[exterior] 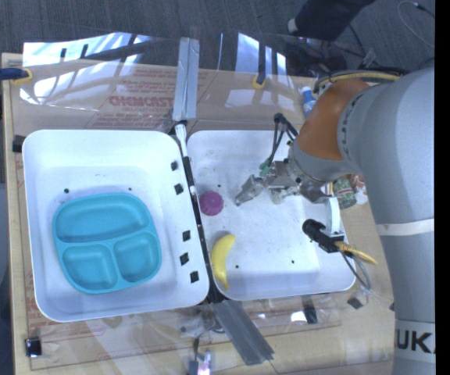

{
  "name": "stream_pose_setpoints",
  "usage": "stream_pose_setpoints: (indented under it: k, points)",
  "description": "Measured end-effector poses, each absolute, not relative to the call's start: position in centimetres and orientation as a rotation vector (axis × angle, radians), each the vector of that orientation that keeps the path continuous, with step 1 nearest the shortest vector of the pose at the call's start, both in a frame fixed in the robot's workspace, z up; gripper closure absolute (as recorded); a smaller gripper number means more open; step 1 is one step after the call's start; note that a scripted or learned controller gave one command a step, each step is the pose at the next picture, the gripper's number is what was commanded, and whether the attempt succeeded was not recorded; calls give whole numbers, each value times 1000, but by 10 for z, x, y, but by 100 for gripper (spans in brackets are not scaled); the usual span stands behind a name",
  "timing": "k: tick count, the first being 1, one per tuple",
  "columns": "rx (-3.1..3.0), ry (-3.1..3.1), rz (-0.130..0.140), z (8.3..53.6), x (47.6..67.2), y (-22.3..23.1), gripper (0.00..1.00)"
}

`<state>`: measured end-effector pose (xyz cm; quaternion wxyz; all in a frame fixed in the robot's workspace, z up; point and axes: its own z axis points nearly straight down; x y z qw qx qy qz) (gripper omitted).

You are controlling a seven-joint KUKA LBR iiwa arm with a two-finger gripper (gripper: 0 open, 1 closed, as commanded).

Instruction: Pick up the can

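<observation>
Two fingers of our gripper (258,187) stand spread apart over the right bin (287,281), clasping nothing. At nine o'clock lies a purple ball (211,203), at seven a banana (222,259). The can (348,187) peeks out at three o'clock behind our wrist.

Two white bins side by side: left bin (37,209) holding a blue three-compartment tray (106,241); right bin (272,283) holding a purple ball (211,203) and a yellow banana (222,258) near the dividing wall, gripper (250,190) low over its floor, near the ball
</observation>
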<state>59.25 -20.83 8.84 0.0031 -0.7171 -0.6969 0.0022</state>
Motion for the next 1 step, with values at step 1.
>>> stream_pose_setpoints:
  k: [1]
  points:
    - [-2249, -2185, 7, 88, 592, -208, 0]
